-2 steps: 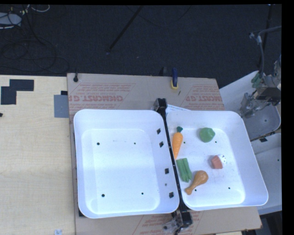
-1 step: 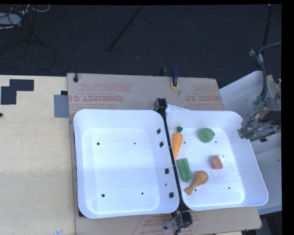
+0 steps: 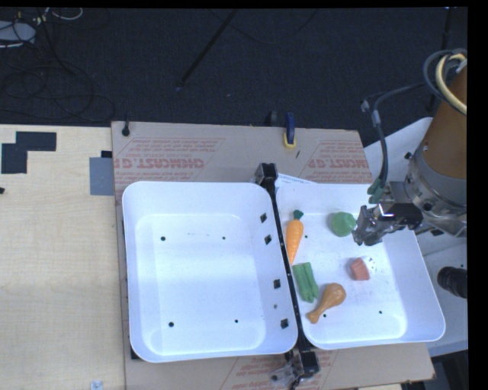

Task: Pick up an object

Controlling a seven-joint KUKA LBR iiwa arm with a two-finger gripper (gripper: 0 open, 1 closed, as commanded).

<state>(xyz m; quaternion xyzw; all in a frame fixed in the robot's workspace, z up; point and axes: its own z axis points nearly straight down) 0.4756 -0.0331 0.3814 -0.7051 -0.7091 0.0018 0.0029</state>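
While the hand (image 3: 367, 228) hovers just beside the round green plastic piece (image 3: 342, 223), finger state cannot be told. Risk: descending off-centre, it nudges the piece toward the orange plastic carrot (image 3: 294, 238).

This place looks like a robotics laboratory, not a home or a shop. A bench (image 3: 46, 251) of pale wood carries a brown cardboard sheet (image 3: 206, 156), and on this sheet two shallow white bins (image 3: 198, 194) sit side by side, joined by black clips (image 3: 267, 177). Behind the cardboard sheet the floor is dark carpet (image 3: 229, 61) with loose cables (image 3: 46, 23) lying on it. To the right of the sheet stands a grey industrial arm (image 3: 446, 152) with hoses. The toy food (image 3: 294, 238) in the right bin looks like test material.
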